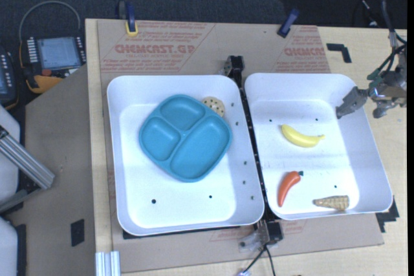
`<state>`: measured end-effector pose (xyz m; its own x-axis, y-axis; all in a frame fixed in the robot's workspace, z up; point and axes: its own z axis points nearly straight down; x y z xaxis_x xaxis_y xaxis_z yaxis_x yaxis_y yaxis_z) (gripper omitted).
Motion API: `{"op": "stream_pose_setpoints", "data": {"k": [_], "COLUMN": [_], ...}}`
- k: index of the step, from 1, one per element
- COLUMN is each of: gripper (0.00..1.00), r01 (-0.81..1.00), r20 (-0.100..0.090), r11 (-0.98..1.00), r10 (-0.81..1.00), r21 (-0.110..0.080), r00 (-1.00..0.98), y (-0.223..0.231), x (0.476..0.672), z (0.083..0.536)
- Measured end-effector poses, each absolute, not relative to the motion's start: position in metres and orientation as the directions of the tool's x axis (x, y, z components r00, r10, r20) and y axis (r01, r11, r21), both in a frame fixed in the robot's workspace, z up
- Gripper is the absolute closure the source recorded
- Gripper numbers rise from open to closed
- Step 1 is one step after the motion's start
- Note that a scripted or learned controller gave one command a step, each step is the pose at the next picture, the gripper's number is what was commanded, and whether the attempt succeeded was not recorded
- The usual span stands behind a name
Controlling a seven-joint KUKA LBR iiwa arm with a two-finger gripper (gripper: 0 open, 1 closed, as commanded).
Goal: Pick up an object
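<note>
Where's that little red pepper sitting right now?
The red pepper lies in the right bin, toward its front, below the banana and just left of the tan cone.

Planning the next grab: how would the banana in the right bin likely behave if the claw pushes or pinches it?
The banana looks like a smooth, glossy toy, so it may slip between fingers. Its curved body lies flat, so a push would probably spin it rather than roll it. It looks small and likely light; it may skid across the right bin.
</note>
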<state>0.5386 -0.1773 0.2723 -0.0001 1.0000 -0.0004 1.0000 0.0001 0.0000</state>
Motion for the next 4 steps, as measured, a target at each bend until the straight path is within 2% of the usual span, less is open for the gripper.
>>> {"op": "stream_pose_setpoints", "data": {"k": [1,2,3,4], "gripper": [0.00,0.00,0.00,1.00], "r01": [1.000,1.000,1.000,1.000], "r20": [0.003,0.001,0.003,-0.001], "r11": [0.000,0.000,0.000,-0.001], "r10": [1.000,1.000,1.000,1.000], "r21": [-0.008,-0.002,-0.007,0.002], "r00": [0.000,0.000,0.000,0.001], "y": [-0.176,-0.182,-0.181,-0.182], "x": [0.539,0.530,0.531,0.533], "z": [0.209,0.159,0.095,0.109]}}
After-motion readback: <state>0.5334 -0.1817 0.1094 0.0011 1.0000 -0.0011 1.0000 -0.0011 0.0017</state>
